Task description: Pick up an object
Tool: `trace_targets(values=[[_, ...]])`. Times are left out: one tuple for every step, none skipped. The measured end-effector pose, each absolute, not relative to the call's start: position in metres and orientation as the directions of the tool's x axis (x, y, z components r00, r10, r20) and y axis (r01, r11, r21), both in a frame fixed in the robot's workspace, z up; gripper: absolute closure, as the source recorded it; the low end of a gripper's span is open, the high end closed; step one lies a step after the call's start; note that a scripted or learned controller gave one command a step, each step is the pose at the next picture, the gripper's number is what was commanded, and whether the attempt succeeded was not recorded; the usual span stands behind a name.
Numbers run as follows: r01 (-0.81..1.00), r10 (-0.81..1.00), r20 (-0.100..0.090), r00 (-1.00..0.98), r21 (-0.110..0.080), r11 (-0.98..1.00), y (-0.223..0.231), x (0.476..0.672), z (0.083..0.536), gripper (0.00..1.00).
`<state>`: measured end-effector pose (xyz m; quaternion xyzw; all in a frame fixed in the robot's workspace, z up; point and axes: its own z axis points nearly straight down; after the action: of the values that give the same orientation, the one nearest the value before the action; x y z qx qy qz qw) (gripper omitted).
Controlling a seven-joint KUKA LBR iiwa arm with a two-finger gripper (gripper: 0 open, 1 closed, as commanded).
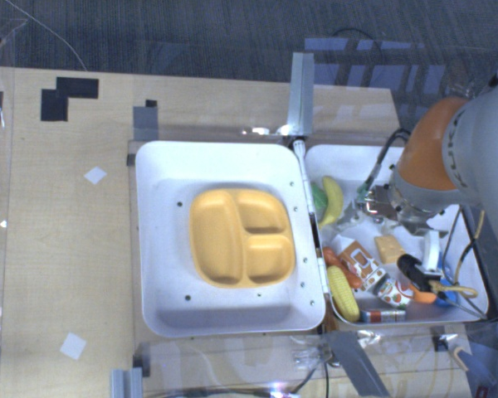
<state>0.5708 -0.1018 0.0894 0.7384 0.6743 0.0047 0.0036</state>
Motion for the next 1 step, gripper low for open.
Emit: trace_targets(values=[[0.996, 0.997, 0.002, 0.083, 0.016, -0.083, -0.0588, 0.6199, 0.1912, 0.00]])
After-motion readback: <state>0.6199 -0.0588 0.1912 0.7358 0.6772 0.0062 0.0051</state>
